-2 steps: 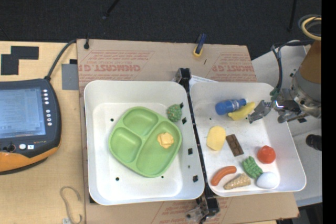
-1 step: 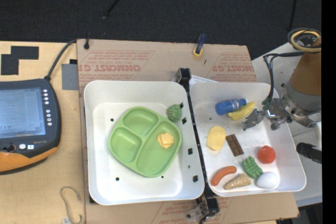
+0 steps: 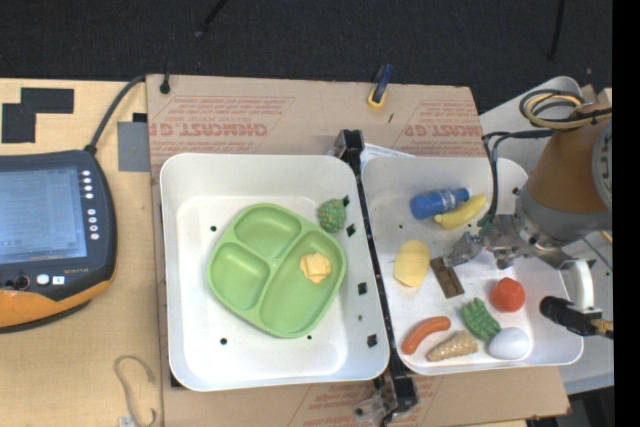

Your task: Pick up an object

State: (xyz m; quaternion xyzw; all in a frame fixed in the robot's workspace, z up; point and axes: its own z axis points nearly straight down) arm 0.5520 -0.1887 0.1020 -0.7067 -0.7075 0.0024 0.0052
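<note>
My gripper (image 3: pixel 478 243) reaches into the right bin (image 3: pixel 530 355) from the right, low over its middle. It hangs just below the yellow banana (image 3: pixel 463 211) and the blue bottle (image 3: pixel 437 203). The upper end of a brown bar (image 3: pixel 447 276) lies right beside it. A pale yellow lump (image 3: pixel 411 264) lies to its left. A red tomato (image 3: pixel 508 295), a green vegetable (image 3: pixel 479 318), a white egg (image 3: pixel 508 343), an orange sausage (image 3: pixel 426 333) and a tan piece (image 3: pixel 453 347) lie toward the front.
The left bin (image 3: pixel 190 215) holds a green divided plate (image 3: pixel 250 265) with a small yellow piece (image 3: pixel 316 266) on it and a green broccoli-like piece (image 3: pixel 333 213) at its rim. A tablet (image 3: pixel 50 225) lies left of the bins. Cables loop near the arm (image 3: pixel 565 180).
</note>
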